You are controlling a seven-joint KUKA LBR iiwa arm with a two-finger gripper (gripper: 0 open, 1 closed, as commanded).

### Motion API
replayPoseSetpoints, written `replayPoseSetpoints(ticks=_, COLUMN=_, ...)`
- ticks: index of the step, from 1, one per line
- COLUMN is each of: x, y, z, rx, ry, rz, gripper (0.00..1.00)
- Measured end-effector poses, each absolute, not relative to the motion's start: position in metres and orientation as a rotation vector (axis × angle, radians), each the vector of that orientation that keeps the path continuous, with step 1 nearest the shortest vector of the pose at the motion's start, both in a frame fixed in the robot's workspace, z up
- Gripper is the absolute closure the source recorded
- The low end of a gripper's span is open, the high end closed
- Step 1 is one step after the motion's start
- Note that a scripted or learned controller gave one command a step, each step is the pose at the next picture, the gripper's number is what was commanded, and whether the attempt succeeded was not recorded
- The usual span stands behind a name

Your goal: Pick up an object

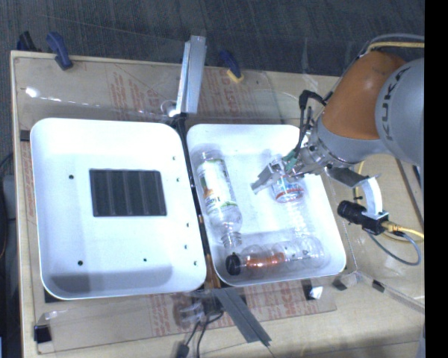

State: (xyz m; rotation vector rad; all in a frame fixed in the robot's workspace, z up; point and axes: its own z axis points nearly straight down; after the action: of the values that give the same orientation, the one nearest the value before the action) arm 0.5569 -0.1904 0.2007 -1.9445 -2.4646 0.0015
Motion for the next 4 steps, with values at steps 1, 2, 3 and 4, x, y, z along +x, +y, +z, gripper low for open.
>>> replayPoseSetpoints(ticks=1, x=0.598, y=-0.209, z=0.149, rx=-1.848, ry=-2.54, rz=0.002, gripper=0.0)
replayPoseSetpoints(ticks=2, x=0.599, y=-0.208, z=0.159, rx=-1.843, ry=-2.544, rz=0.003, gripper=1.0)
replayPoseSetpoints(ticks=3, x=0.599, y=-0.208, z=0.159, rx=-1.843, ry=-2.544, rz=0.003, gripper=0.0)
replayPoseSetpoints(ticks=4, x=0.615, y=-0.21, z=0.151, rx=-1.817, ry=-2.565, rz=0.0, gripper=0.0)
